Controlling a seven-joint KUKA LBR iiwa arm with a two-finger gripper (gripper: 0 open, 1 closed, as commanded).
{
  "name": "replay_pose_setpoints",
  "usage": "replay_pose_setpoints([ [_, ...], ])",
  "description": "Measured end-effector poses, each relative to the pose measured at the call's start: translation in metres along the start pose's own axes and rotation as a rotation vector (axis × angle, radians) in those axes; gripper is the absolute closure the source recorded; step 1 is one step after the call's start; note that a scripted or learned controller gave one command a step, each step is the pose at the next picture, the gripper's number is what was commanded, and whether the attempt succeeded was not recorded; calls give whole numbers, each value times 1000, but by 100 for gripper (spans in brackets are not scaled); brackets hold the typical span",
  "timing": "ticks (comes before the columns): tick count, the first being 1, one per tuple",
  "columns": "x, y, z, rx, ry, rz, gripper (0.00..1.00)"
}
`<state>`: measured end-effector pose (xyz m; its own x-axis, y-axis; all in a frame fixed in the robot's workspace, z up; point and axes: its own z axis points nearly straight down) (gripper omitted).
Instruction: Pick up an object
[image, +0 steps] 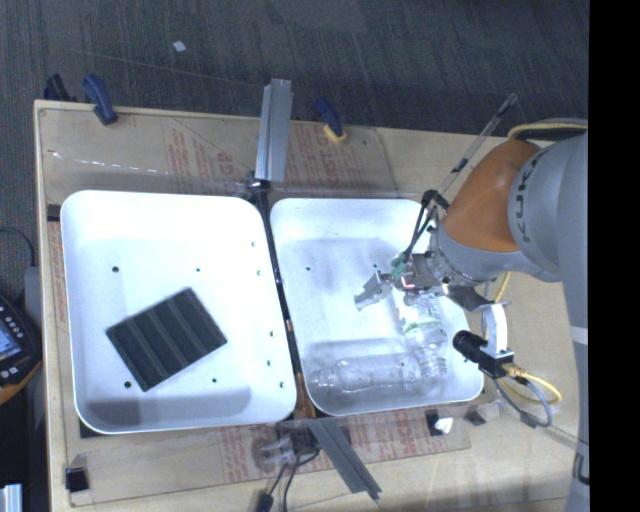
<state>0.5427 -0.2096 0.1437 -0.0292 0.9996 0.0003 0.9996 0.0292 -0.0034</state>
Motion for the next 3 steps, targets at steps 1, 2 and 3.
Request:
replay_pose_setpoints([
  [1,0,0,0,0,0,1,0],
  [2,0,0,0,0,0,1,0],
  [3,-1,-14,-20,-1,0,37,0],
])
